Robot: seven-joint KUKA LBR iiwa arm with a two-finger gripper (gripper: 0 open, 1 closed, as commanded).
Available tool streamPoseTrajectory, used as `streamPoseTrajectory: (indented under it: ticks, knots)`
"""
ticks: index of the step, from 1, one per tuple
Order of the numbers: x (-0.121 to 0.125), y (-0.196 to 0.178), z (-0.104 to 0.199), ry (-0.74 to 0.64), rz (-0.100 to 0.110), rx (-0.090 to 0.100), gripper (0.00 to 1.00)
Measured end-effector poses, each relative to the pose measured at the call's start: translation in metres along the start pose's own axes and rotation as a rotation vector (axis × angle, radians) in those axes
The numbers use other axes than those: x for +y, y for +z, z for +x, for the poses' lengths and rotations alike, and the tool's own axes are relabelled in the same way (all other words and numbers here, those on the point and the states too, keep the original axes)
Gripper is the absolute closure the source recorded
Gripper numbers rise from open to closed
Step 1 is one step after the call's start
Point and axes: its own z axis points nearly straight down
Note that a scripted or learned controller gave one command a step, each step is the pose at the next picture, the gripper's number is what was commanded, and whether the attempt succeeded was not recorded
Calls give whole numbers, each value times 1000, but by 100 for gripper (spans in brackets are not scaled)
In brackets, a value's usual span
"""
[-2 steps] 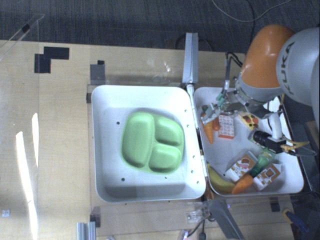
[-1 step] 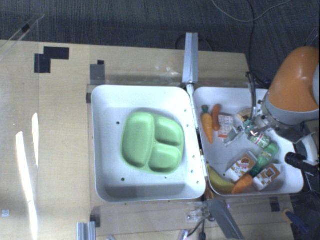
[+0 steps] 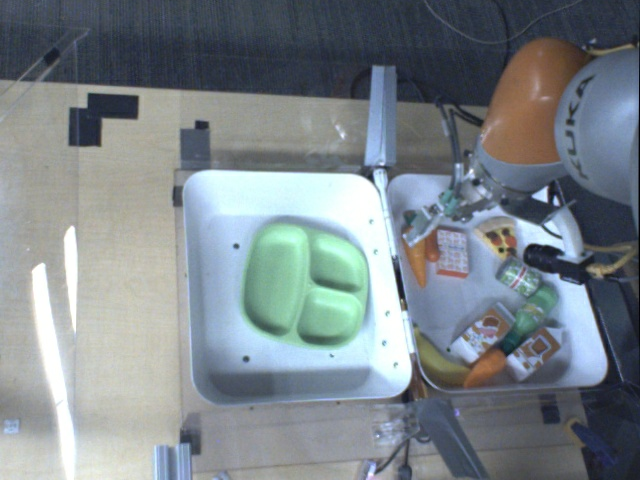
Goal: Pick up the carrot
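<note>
The grey arm reaches in from the right, its orange band just above and to the right of the gripper [image 3: 447,206]; the wrist slants down and left toward the claw, which hangs low, pointing down-left

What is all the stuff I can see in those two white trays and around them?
White bins: two, side by side on the wooden bench.
Divided plate: one, green, in the left bin.
Carrot: one, orange, right bin, along its left wall.
Second orange vegetable: one, right bin, near front.
Banana: one, yellow, right bin, front-left corner.
Small cartons: a few, white and red, right bin.
Can: one, green and white, right bin.
Arm: one, grey with an orange band, reaching in from the right.
Gripper: one, over the right bin's back.
</note>
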Motion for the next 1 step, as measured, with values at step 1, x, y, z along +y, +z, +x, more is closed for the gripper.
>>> streamPoseTrajectory:
  ticks: [1]
  knots:
    - [-53,-1,-5,-153,-1,-1,0]
